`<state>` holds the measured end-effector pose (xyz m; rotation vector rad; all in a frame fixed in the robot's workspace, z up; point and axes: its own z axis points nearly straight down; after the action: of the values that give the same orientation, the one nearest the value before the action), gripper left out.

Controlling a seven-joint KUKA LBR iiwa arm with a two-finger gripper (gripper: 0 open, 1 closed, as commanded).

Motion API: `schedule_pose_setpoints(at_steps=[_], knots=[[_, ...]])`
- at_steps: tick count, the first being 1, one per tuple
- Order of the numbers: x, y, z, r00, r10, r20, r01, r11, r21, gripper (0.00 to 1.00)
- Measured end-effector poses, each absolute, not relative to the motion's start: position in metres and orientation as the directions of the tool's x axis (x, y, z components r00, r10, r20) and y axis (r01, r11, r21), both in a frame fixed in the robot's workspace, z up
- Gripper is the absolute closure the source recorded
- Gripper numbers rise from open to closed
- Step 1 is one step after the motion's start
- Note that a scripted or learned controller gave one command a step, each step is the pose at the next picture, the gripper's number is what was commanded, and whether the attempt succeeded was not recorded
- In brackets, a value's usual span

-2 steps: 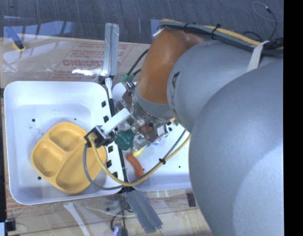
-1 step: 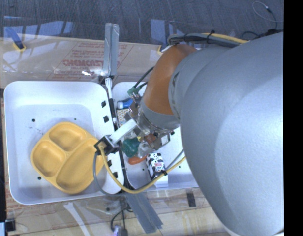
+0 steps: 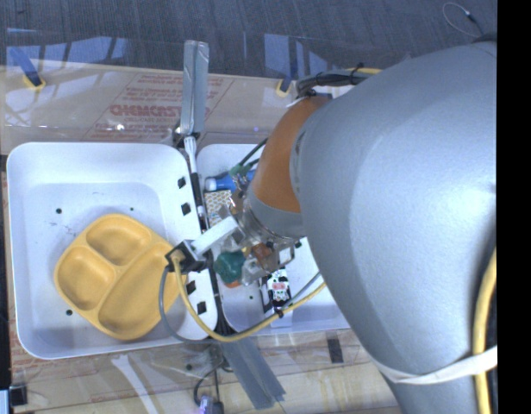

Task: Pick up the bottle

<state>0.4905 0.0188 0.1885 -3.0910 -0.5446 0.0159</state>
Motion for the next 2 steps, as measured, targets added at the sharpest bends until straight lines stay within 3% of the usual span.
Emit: schedule_pose_setpoints(at_steps=[1, 2], knots=[[0.511, 0.088, 0.267, 0.917, 0.399, -0.004, 0.399, -0.917, -0.001, 1.0], [0.505, 0.175, 0.271, 0.978, 0.206, -0.002, 0.206, -0.978, 0.002, 1.0]])
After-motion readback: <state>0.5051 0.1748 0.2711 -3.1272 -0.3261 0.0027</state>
